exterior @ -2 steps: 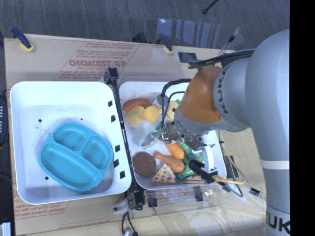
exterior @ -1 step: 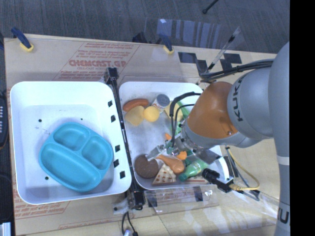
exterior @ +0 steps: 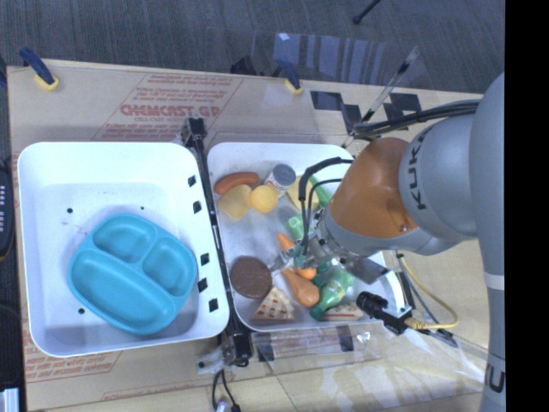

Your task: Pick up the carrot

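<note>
Right bin (exterior: 225,157), arm bent low over carrot (exterior: 302,287), hand (exterior: 307,251) state unclear

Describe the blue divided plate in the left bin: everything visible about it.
The blue divided plate is a light blue tray with rounded corners, smooth and plastic-looking, moulded into three compartments: two smaller ones along its upper side and one larger one below. It lies flat and right way up, turned at a slant to the bin walls, on the floor of the left white bin, toward the bin's lower half. No food sits in its compartments, and nothing but the bin floor touches it.
</note>
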